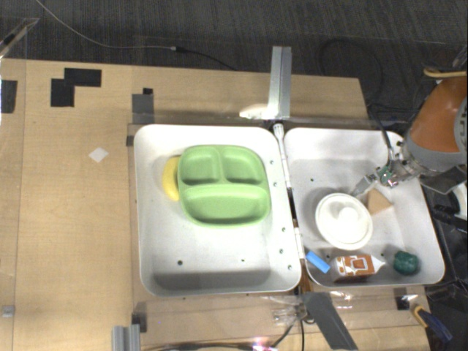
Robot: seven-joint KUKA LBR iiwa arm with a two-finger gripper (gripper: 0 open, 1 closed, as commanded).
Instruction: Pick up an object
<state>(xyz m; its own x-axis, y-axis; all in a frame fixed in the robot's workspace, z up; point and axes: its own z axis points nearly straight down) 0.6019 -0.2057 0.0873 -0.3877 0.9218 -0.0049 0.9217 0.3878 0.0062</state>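
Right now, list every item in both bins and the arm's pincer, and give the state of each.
Green divided tray: upright in the left bin, compartments bare.
Yellow object: partly under the tray's left edge.
White bowl: upright in the right bin.
Tan wedge: beside the bowl, near the pincer.
Blue object: at the bin's front wall.
Brown packet: lying flat.
Dark green object: front right corner.
Pincer: low over the right bin, holding nothing visible.

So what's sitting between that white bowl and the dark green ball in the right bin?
From the camera above, a small orange and white carton lies between the white bowl and the green ball, along the bin's near wall.
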